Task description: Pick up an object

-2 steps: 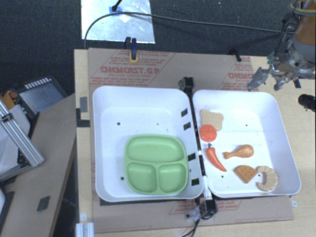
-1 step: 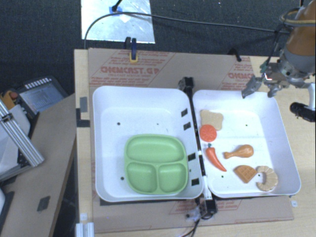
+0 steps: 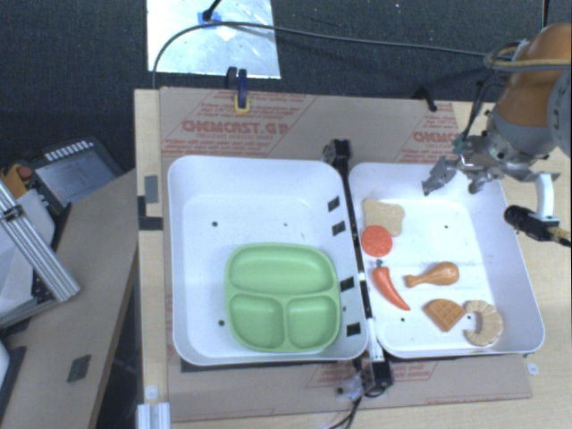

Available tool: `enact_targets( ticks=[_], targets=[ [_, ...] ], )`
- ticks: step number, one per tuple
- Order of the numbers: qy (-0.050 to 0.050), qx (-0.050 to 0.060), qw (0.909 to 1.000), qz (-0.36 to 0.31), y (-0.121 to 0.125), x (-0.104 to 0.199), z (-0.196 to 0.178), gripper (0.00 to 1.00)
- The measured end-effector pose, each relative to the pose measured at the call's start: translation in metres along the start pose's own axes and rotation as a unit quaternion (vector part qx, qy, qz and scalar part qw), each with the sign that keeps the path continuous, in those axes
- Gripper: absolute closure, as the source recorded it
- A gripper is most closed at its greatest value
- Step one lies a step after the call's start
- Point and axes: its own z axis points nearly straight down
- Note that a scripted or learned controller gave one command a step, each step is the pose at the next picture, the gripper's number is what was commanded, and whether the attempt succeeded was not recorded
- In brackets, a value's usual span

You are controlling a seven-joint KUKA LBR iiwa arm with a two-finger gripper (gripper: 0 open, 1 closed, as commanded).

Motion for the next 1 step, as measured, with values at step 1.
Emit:
enact_targets(
  ticks=[1],
  targets=[
    [0.0, 0.0, 1.0, 0.0, -0.0011, 0.0023, 0.0619, 0.0]
  ],
)
